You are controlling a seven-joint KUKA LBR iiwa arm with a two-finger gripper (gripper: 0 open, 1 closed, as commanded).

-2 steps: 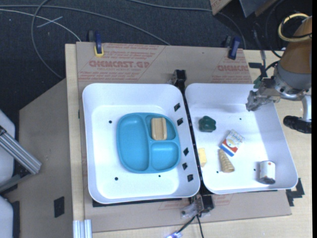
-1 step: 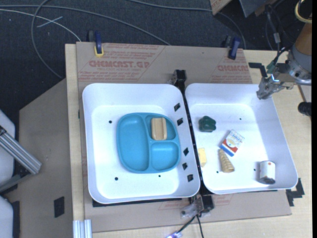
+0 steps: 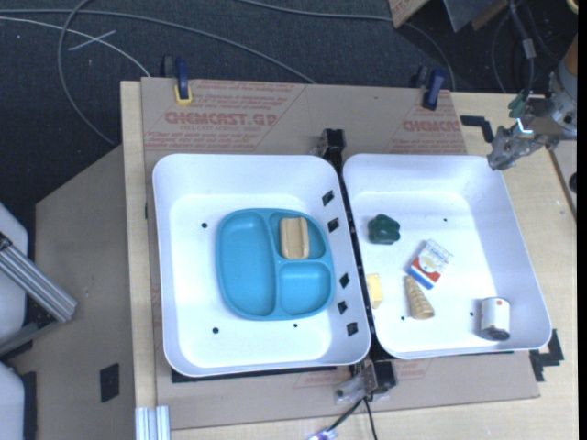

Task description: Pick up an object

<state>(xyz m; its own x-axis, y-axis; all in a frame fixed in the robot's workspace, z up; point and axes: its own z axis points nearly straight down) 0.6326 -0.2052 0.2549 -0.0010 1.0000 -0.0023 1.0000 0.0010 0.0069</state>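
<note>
Plainly, with the claw (image 3: pixel 506 150) parked off the right bin's (image 3: pixel 459 177) far corner (open or closed, I cannot tell), a descent could skid off the small green object (image 3: pixel 383 229) there.

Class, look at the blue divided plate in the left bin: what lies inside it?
A tan bread-like piece lies in the upper right compartment of the blue divided plate. The plate surface beneath that piece is covered.

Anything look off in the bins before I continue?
One thing: the small yellow block sits up on the sloped wall of the right bin, against the divider, not flat on the floor like the other items.
</note>
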